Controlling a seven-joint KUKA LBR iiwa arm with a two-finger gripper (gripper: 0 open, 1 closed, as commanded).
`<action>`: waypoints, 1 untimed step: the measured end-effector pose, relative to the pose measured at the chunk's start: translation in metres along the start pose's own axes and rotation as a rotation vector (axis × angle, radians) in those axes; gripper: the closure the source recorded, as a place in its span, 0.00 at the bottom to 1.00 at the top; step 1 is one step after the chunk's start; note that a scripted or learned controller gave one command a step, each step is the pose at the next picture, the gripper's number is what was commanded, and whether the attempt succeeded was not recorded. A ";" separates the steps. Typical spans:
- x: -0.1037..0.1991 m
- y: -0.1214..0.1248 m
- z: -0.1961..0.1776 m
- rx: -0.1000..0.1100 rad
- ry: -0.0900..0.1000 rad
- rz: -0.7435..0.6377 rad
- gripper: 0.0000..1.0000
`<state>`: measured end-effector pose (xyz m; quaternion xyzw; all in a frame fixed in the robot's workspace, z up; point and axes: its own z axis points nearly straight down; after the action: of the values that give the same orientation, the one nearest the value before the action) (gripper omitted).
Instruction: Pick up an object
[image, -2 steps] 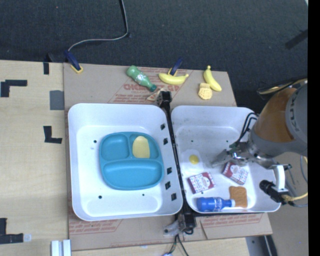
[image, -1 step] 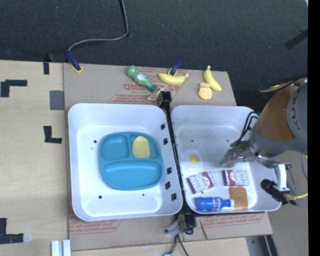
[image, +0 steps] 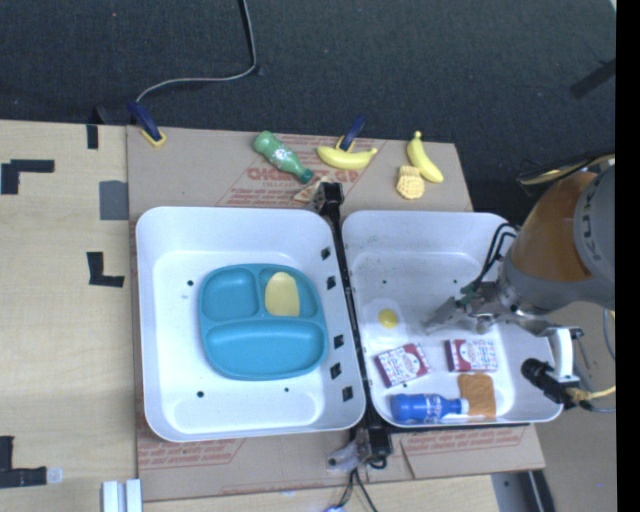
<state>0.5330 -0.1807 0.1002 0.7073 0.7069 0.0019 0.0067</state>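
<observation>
The right bin (image: 440, 235) holds the candidates, all crowded toward its 6 o'clock side; the largest is the blue bottle (image: 425, 407), lying on its side against the front wall, probably light plastic, rigid but round and slick, so it would likely roll unless taken across its middle; touching it at 3 o'clock lies an orange-brown slab (image: 479, 395), flat and possibly soft, hard to get under; above these sit two red-and-white packets, the left packet (image: 400, 364) and the right packet (image: 472, 354), thin, light, likely crinkly, best pinched by an edge rather than from flat above; smallest is a yellow piece (image: 388, 319) at the bin's centre, standing apart from the rest, light and compact, seemingly the easiest target. The gripper (image: 440, 316) reaches in from 3 o'clock, low over the bin floor just right of the yellow piece; whether its fingers are spread or pressed together I cannot tell, and nothing shows between them.
</observation>
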 end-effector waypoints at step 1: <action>0.070 0.028 0.012 0.008 0.001 0.002 0.00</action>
<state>0.5613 -0.1113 0.0879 0.7080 0.7062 -0.0005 0.0036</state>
